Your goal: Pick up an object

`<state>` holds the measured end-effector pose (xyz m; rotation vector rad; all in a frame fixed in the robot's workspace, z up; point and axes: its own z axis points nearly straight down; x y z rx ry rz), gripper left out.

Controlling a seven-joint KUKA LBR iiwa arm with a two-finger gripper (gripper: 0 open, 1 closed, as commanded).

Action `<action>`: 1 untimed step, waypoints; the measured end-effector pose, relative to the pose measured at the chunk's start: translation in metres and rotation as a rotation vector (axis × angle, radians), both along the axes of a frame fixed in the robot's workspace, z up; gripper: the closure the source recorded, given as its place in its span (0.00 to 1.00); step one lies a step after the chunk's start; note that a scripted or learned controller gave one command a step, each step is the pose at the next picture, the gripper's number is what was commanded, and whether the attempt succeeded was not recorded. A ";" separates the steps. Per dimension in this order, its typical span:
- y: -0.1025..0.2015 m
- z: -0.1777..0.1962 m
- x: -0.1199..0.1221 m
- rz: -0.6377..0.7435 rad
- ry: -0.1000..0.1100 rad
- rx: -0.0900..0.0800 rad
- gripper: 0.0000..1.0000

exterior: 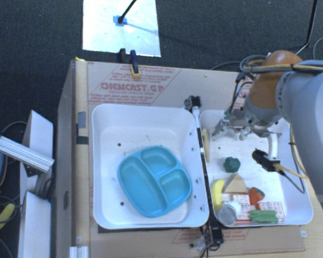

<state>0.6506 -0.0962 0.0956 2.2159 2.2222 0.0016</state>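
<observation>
Hanging over the right bin's (294, 202) far end, the gripper (233, 131) is showing nothing held, open or closed unclear; green ball (231, 164) and banana (217, 192) are lying ungrasped nearby, pickup pending

Grey arm (305, 96) in from right, bent at wrist — hand (231, 132) pointing down.

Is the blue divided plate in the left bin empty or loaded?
Empty: all three compartments of the blue divided plastic plate show bare blue surface.
</observation>
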 end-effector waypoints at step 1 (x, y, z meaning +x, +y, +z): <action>0.005 -0.009 -0.056 -0.002 0.003 0.002 0.00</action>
